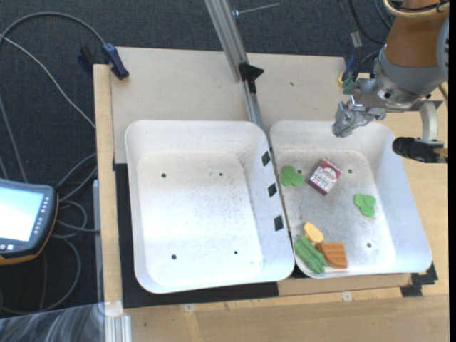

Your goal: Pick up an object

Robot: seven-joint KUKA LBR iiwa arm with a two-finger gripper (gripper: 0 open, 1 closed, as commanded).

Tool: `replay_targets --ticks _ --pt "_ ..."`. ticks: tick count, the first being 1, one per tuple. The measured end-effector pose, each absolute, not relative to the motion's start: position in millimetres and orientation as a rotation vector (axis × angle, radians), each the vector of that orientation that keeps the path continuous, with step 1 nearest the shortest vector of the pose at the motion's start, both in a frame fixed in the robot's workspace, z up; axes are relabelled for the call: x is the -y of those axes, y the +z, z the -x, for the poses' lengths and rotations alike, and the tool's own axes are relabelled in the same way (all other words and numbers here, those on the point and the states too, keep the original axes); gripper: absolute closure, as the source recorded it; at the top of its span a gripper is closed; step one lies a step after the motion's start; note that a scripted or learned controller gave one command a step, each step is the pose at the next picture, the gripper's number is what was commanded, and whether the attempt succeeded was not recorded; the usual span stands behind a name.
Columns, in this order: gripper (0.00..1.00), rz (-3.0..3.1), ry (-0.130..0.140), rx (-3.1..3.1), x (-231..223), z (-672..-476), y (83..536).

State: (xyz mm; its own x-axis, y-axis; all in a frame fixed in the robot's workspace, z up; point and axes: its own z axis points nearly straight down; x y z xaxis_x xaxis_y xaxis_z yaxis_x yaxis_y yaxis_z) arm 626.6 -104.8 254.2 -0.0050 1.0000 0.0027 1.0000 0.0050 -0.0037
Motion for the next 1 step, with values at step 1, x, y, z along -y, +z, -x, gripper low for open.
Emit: replay_targets --ticks 1 --pt "1.0 2.211 -0.002 2.226 52.7 -621.3 260.1"
